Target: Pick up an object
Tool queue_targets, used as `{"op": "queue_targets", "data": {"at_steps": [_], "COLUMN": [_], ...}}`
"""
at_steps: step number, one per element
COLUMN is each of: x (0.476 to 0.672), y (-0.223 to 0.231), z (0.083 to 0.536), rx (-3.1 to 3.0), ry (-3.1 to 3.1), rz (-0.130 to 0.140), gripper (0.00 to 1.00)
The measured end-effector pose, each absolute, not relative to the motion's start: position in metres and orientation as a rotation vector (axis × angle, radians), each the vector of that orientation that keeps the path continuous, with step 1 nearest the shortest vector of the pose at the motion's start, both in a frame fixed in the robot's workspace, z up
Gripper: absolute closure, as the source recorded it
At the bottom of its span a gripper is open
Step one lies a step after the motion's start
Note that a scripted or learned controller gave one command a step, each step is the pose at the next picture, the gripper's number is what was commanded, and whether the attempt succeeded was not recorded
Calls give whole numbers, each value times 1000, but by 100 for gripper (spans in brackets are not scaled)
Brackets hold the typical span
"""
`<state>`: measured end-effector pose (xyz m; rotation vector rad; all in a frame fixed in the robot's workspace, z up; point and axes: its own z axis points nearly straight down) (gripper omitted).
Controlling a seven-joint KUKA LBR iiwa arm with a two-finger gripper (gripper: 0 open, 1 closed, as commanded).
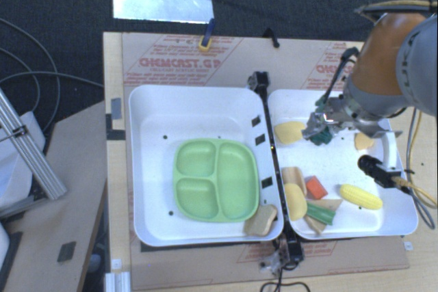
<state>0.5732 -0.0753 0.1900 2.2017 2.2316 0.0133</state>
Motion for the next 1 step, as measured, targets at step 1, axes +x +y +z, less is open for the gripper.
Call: {"op": "queue_targets", "data": {"at_steps": [1], "x": [605], "y": [9], "z": [185], "rx": [2206], "ry": [2235], "rz": [9], "gripper": [100]}}
